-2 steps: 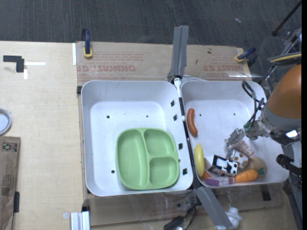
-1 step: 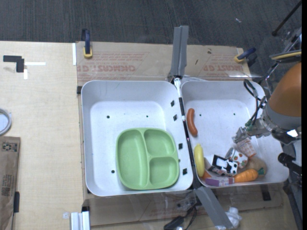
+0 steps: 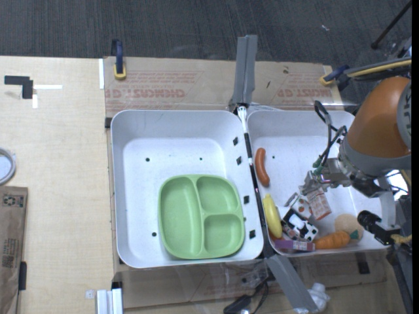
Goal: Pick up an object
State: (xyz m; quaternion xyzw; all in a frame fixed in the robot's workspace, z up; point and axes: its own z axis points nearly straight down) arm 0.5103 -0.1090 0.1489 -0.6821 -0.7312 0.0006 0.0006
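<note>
nearest us, at the lower edge of the right bin (image 3: pixel 288 120), we see a heap of small things: a carrot (image 3: pixel 332 240) lying with its long axis roughly left to right, its tip pointing left, a black-and-white toy (image 3: pixel 301 227) we cannot identify, and a purple item (image 3: pixel 288 245) mostly buried beneath them. a yellow banana (image 3: pixel 272 215) lies just left of the heap against the bin's wall, long axis running top to bottom. further up, apart from the pile, a red sausage (image 3: pixel 262 165) lies with the same near-vertical axis, tilted slightly. a small carton (image 3: pixel 319 205) with red print sits tilted under the gripper (image 3: pixel 316 185); we cannot tell whether the fingers are open or shut, since wrist, cables and clutter blur together there, nor whether they touch the carton. the arm's orange band (image 3: pixel 383 116) is cut off at the right. a pale round item (image 3: pixel 347 223) peeks out beside the carrot. the left bin (image 3: pixel 131 175) holds a green divided plate (image 3: pixel 201 216), lying flat.
</note>
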